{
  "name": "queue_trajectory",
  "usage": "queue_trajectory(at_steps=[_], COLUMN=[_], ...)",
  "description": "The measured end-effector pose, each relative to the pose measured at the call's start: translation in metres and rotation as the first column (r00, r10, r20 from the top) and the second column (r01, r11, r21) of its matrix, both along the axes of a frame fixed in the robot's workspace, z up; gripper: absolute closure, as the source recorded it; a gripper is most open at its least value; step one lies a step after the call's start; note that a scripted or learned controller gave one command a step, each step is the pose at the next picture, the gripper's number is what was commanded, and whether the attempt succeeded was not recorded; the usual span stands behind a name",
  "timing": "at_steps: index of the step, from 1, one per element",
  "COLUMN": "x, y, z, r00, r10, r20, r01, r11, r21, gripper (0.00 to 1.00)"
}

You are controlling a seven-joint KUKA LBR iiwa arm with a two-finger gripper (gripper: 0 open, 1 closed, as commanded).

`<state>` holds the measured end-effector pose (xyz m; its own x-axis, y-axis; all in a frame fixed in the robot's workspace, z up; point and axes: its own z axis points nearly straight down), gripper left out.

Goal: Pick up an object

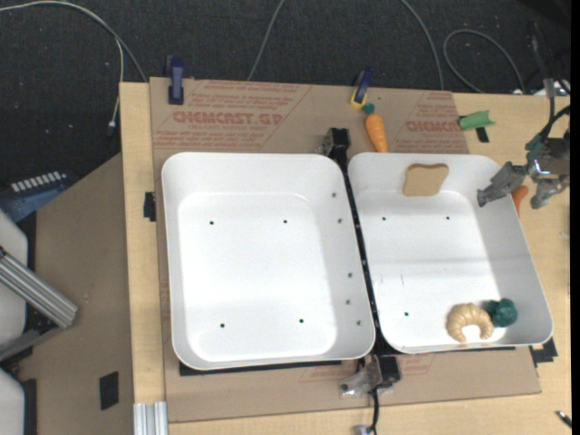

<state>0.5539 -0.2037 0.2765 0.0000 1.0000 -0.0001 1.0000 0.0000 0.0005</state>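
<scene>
At the right edge of the bench, gripper [520, 187] sits over the right bin's [426, 270] far-right rim, fingers spread apart, nothing between them. Something orange shows just beside it, can't tell what. Right bin contents: slice of toast [424, 179] against the far wall; croissant [471, 323] in the near-right corner, touching a dark green lump [501, 312], looks like broccoli, on its right. All three well apart from the gripper. Left bin [258, 261] sits flush beside the right one. Toy carrot [375, 130] lies on the cardboard sheet [236, 116] behind the bins, outside both, near a blue-and-yellow clamp [362, 86]. Second blue clamp [175, 79] at far-left cardboard edge. Green piece [476, 120] on the far right of the cardboard.
</scene>
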Motion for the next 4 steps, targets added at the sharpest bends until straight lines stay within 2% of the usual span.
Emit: queue_trajectory(at_steps=[1, 2, 3, 4], x=[0.020, 0.033, 0.111, 0.070], y=[0.015, -0.002, 0.004, 0.017], z=[-0.054, -0.198, -0.192, -0.191], r00=[1.000, 1.000, 1.000, 1.000], r10=[0.020, 0.000, 0.003, 0.000], r20=[-0.004, -0.010, 0.001, -0.001], r01=[-0.020, 0.000, -0.003, 0.000], r11=[1.000, 1.000, 1.000, 1.000], r21=[0.001, 0.003, 0.000, 0.001], gripper=[0.00, 0.00, 0.00, 0.00])
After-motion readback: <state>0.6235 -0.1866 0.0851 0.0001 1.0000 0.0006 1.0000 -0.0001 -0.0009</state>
